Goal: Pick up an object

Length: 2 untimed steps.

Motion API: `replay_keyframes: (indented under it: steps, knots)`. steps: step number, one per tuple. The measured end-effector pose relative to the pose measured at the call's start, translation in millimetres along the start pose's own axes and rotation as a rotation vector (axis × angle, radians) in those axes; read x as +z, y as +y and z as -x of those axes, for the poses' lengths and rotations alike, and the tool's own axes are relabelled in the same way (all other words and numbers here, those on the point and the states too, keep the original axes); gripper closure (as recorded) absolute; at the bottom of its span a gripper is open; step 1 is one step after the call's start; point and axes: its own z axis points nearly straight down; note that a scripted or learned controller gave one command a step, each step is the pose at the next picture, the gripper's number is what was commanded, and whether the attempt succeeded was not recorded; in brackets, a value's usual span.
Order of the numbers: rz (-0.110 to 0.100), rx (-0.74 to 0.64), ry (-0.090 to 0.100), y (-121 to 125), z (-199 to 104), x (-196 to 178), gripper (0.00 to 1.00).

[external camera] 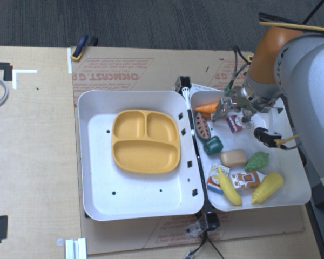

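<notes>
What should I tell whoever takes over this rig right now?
Gripper: low over the far end of the right bin, beside the carrot; finger state unclear.
Right bin: carrot, watermelon slice, green pepper, bread roll, banana, mustard bottle.
Left bin: yellow divided plate.
Done: nothing visibly lifted.
Left: grasp and lift one object.

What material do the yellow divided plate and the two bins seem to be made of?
The yellow divided plate looks like moulded plastic, matte, with soft rounded rims. The left bin and the right bin seem thin white plastic, smooth and slightly glossy.
</notes>
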Motion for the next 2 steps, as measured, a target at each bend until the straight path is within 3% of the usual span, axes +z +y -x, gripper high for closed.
replay_keyframes:
  steps: [1, 2]
  knots:
    - [0.011, 0.412, 0.008, -98, 5, -5, 0.0]
    - [0.014, 0.188, 0.007, -170, -8, 5, 0.0]
